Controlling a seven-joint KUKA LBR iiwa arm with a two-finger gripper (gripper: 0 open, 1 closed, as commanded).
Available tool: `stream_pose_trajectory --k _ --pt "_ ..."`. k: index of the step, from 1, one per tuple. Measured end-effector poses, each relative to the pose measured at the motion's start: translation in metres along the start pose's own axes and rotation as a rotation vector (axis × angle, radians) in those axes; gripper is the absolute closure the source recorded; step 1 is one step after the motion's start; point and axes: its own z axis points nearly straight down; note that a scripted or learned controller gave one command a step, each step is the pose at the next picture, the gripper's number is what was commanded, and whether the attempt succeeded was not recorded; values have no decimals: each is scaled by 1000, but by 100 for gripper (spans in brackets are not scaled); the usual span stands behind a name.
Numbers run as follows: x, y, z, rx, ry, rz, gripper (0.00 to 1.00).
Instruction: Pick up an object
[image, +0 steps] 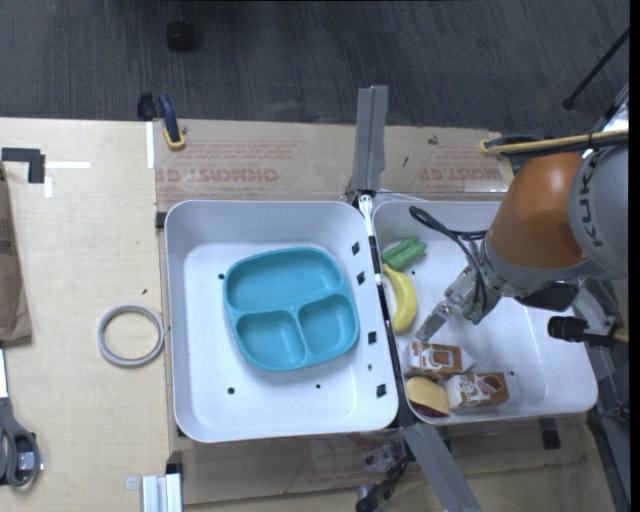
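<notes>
Camera view shows your gripper (447, 310) open and holding nothing, so go down slowly toward the banana (400, 296) at nine o'clock.

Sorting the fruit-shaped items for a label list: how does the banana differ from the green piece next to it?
The banana is yellow; the green vegetable toy is green. The banana is longer and curved, running down along the bin's left wall; the green vegetable toy is shorter, straighter and lies slanted above it. Both lie in the right bin, left of the gripper.
</notes>
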Motion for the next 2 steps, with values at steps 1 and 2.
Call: stream_pose_trajectory --k 1,2 --pt "-62 34 13 17 17 238 0" --pt "-83 73 14 16 17 206 0"
